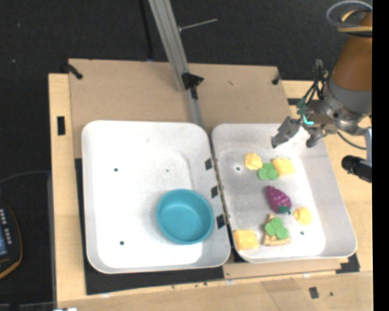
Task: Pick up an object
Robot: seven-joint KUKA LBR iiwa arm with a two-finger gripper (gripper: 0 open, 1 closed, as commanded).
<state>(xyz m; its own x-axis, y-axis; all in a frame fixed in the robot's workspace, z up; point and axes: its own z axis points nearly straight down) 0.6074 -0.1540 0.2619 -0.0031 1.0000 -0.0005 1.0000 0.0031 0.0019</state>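
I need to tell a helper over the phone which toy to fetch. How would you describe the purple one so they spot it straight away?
Look at the right-hand bin of the two white ones, the one with the small toys. Near its middle, below a green piece and a yellow block, lies the purple toy, an oval shape. It is the only purple thing; its neighbours are all yellow or green.

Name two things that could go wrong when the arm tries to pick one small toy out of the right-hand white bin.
1. The green leafy toy touches a yellow block and sits close to a yellow lump, so the two-finger gripper might pinch two pieces or nudge them apart.
2. The yellow wedge lies against the right white bin's near-left rim, likely leaving little room for a finger.
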